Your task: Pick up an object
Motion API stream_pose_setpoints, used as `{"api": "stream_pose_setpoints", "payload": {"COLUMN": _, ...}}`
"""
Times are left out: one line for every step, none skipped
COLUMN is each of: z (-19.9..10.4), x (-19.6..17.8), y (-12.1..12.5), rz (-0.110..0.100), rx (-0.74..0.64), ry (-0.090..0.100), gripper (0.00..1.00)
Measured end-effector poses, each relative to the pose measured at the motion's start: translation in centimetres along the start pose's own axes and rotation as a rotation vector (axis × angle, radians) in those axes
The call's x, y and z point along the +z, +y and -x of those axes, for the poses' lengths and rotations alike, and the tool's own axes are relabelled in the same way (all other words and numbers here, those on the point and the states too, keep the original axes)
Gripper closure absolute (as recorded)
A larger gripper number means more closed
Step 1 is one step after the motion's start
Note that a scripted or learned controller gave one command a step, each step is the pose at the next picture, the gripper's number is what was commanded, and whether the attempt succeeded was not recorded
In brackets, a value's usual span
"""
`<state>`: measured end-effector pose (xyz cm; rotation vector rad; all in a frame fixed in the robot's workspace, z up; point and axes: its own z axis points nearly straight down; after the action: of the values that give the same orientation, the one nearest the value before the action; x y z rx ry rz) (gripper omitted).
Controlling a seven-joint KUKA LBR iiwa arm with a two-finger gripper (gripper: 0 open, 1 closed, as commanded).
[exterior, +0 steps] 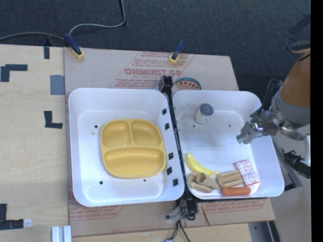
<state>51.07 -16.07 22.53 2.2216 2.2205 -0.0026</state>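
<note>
Yellow first: saw a yellow divided plastic plate [133, 148] in the left white bin [75, 150]. Found a curved yellow banana [199, 164], tan bread-like pieces [202, 183], an orange sausage shape [235, 191] and a red-patterned white card [247, 171] crowding the lower edge of the right white bin [227, 97]. Spotted a small grey-topped cylinder [204, 112] standing apart at upper centre, left of the gripper [250, 133]; couldn't tell whether that was open or closed.

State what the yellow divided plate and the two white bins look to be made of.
Yellow divided plate: likely molded plastic, matte to satin; uniform color, soft rounded compartment ridges. Left white bin and right white bin: probably thin formed plastic, smooth and slightly glossy; rounded corners, rolled rims. Not certain from this view.
</note>
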Motion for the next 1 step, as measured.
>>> {"api": "stream_pose_setpoints", "payload": {"z": 6.27, "x": 11.12, "y": 4.95, "rz": -0.002, "rx": -0.001, "ry": 0.002, "gripper": 1.00}}
